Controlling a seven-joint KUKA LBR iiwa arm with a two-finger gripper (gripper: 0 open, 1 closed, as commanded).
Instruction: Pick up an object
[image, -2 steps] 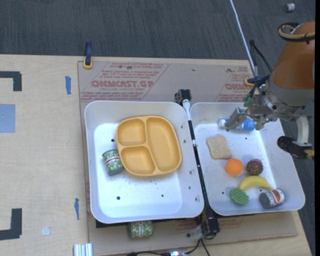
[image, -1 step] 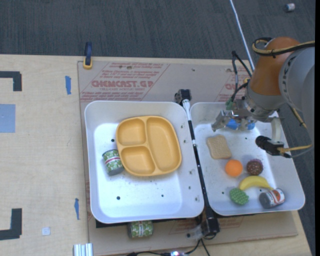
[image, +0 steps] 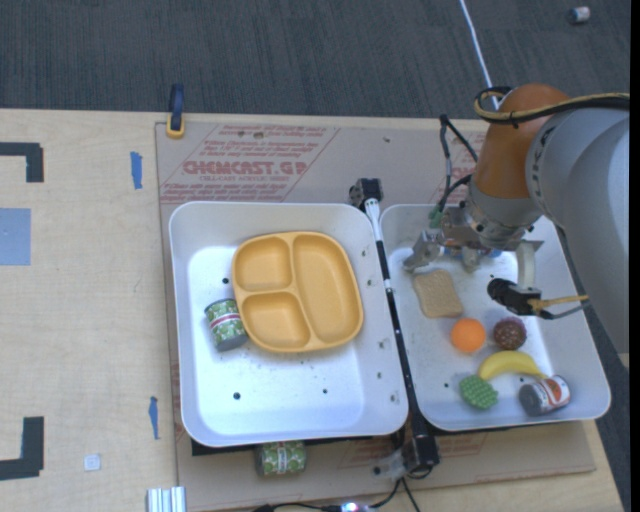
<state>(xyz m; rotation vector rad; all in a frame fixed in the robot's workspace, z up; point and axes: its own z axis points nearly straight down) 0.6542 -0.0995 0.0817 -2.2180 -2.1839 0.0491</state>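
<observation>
Light wood bench (image: 80, 330) with dark carpet behind it, a cardboard sheet (image: 250, 160) on top and two white bins side by side. The left bin (image: 290, 395) has a yellow divided plate (image: 297, 290) and a small green-labelled can (image: 226, 324) lying just beside the plate's left edge. Another can (image: 281, 458) sits outside, just below that bin's front rim.

The right bin (image: 575, 390) holds the pickable stuff: a slice of bread (image: 438, 295), an orange (image: 467, 335), a dark red ball (image: 509, 332), a banana (image: 510, 365), a green thing (image: 478, 392), and a can (image: 545, 394) in the front corner.

The arm comes in from the right, and the end effector (image: 455, 248) is down at the back of the right bin, just above the bread. Honestly can't tell how its tips stand, too cluttered there, and I can't make out anything in its grip.
</observation>
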